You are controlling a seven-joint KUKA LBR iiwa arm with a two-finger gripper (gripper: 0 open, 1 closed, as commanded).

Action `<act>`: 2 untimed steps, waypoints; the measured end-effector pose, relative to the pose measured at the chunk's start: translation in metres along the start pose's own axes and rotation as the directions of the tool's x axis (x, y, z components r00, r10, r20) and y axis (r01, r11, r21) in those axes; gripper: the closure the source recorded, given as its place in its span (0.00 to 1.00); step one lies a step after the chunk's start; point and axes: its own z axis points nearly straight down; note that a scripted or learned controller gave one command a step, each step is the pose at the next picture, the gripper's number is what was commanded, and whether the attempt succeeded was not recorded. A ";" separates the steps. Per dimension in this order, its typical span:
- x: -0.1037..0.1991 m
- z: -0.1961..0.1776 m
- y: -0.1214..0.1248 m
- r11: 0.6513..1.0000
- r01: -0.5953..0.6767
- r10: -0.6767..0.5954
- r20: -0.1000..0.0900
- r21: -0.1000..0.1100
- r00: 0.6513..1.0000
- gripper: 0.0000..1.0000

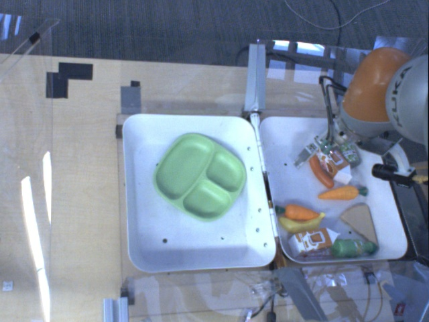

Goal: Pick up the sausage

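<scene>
Hovering over the sausage (322, 171) in the right bin (397, 243) near its back, gripper (328, 149) was at approach/grasp step w/ grip state unclear; next needs descent & clamp, imo.

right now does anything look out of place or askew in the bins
Nothing looks spilled or damaged. The green divided plate sits turned at an angle in the left bin. In the right bin, the toy foods lie loosely scattered, and the gripper is down at the sausage.
</scene>
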 end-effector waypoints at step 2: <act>-0.002 0.005 0.008 1.000 0.024 -0.023 -0.031 0.017 0.999 1.00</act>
